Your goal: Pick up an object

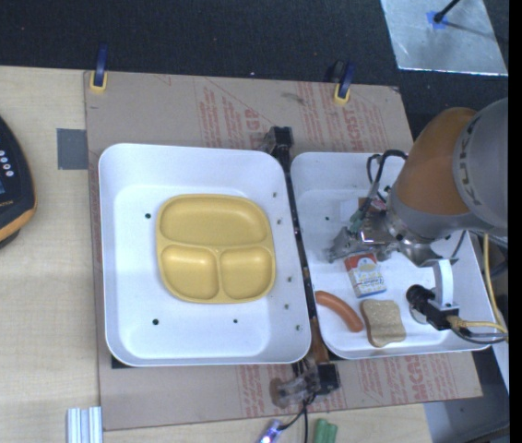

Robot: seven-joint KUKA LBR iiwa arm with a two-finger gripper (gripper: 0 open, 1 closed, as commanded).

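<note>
Two bins (113, 247), tool (358, 233) state unclear, above carton (365, 276), sausage (338, 310) near edge.

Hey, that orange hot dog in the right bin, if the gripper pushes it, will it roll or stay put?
The hot dog looks round and slim, so a sideways nudge would probably roll it. It lies close to the bread slice, which may stop it rolling that way. Its smooth, glossy-looking skin suggests it could slip in a pinch.
</note>
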